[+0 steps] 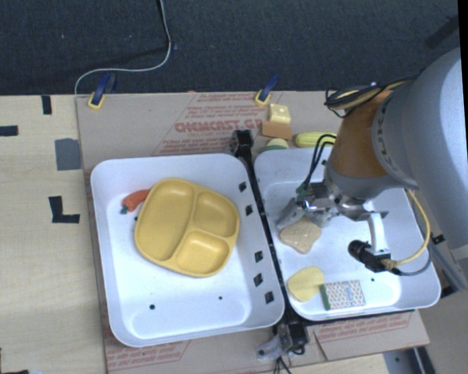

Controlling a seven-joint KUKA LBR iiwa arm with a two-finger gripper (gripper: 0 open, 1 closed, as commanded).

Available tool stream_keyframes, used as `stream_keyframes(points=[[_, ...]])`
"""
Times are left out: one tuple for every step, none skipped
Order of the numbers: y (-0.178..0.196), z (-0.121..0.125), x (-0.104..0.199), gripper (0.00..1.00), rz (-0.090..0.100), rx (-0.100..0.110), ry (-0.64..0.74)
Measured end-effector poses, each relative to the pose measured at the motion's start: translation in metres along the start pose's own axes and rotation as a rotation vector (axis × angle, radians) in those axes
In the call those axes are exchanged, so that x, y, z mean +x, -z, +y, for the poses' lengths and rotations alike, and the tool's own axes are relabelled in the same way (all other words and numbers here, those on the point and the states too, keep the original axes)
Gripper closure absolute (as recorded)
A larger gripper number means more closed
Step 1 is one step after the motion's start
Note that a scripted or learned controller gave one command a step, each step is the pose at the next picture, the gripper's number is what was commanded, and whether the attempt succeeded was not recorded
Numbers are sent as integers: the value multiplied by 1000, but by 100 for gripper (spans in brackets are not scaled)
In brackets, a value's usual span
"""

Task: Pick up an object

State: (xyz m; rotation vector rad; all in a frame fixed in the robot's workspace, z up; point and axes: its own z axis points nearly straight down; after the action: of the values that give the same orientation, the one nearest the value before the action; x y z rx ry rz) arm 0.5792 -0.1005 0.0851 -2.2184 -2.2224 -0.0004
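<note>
The gripper (302,211) hung low in the right bin (413,293), its tips just above a pale beige sponge-like block (300,236) (the likeliest pick, lying handiest), though whether its jaws stood wide or narrow could not be told.

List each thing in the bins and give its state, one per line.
Yellow divided plate: lying flat in the left bin, tilted askew.
Orange piece: partly tucked under the plate's edge.
Beige block: in the right bin, right below the gripper.
Yellow piece: flat near the right bin's front.
Patterned card: flat, beside the yellow piece.
</note>
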Motion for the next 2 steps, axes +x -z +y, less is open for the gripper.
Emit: stream_keyframes(points=[[0,-2,-3,0,-1,-3,1],[0,-13,4,0,-4,-4,-1]])
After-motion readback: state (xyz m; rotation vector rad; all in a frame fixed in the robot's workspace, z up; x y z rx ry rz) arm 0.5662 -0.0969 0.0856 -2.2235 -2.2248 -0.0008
